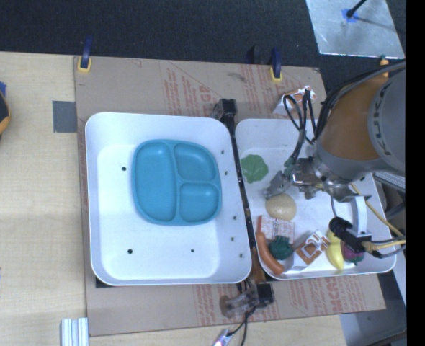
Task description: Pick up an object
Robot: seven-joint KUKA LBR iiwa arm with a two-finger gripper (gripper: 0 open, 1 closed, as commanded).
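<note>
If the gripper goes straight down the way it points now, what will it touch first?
Most likely the beige egg-shaped object, which lies just below the gripper in the right bin. The green object sits a little to the side. Depth is hard to judge here, so it could meet the bin floor instead.

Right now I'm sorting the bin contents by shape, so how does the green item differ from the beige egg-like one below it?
The green item is leafy green with a ragged outline; the beige egg-like one is pale, smooth and rounded. The green item lies flatter and nearer the bin's far end. Both sit in the right bin, beside the gripper.
</note>
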